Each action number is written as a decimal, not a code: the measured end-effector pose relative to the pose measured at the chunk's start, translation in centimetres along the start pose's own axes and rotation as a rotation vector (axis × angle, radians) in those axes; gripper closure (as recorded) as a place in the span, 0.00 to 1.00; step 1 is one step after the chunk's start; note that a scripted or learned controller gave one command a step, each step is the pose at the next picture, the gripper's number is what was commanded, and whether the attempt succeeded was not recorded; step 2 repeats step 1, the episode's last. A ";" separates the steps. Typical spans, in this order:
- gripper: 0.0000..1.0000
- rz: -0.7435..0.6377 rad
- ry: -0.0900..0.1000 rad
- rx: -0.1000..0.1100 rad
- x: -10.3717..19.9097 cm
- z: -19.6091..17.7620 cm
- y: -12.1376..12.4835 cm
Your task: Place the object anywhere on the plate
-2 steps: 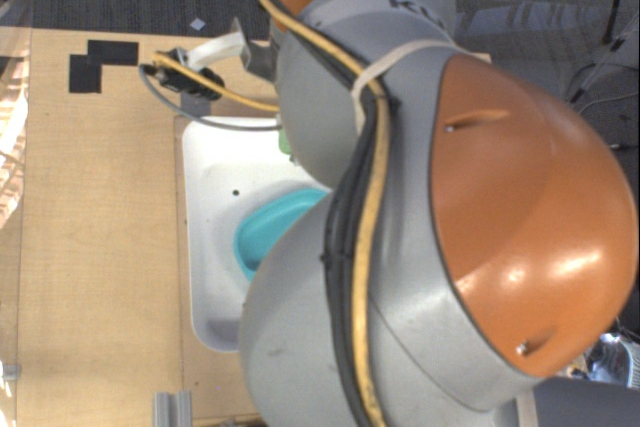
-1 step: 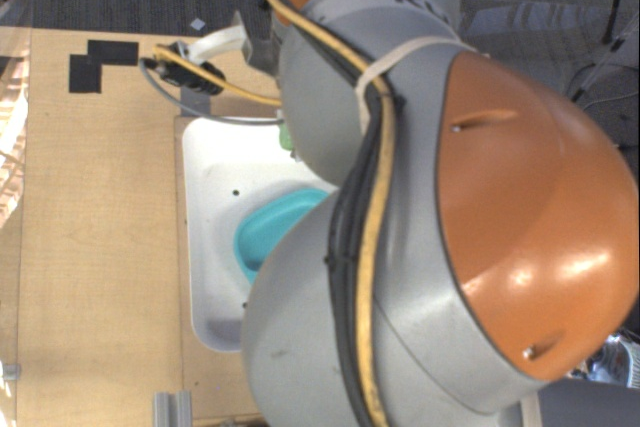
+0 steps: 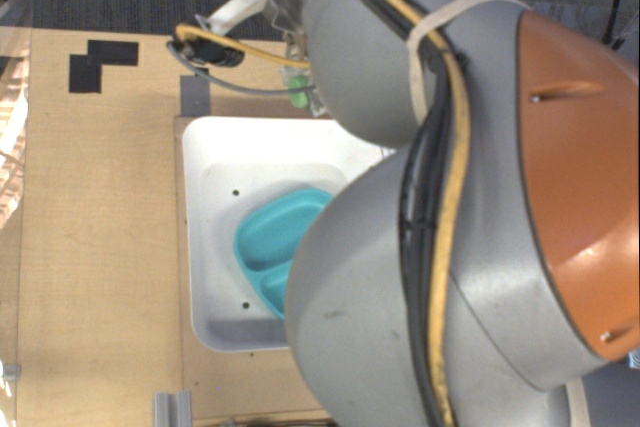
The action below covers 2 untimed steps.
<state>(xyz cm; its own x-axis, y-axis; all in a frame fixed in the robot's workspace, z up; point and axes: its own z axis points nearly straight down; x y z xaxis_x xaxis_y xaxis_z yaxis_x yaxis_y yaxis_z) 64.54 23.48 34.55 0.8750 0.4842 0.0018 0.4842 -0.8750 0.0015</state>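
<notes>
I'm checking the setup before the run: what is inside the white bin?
A turquoise plate lies inside the white bin, its left part visible. The grey arm covers the plate's right side and the rest of the bin, so anything lying there is hidden.

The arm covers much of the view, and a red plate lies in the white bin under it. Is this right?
Only the colour is wrong: in the camera view the plate is teal, not red. It lies in the white bin, partly hidden by the arm.

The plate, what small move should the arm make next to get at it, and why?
Probably draw the arm back toward the right. It covers most of the white bin and part of the teal plate, so how things lie there cannot be judged.
</notes>
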 end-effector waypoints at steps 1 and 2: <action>0.00 -0.002 -0.003 0.000 0.0 0.2 -0.1; 0.00 -0.002 -0.003 0.000 0.0 0.2 -0.1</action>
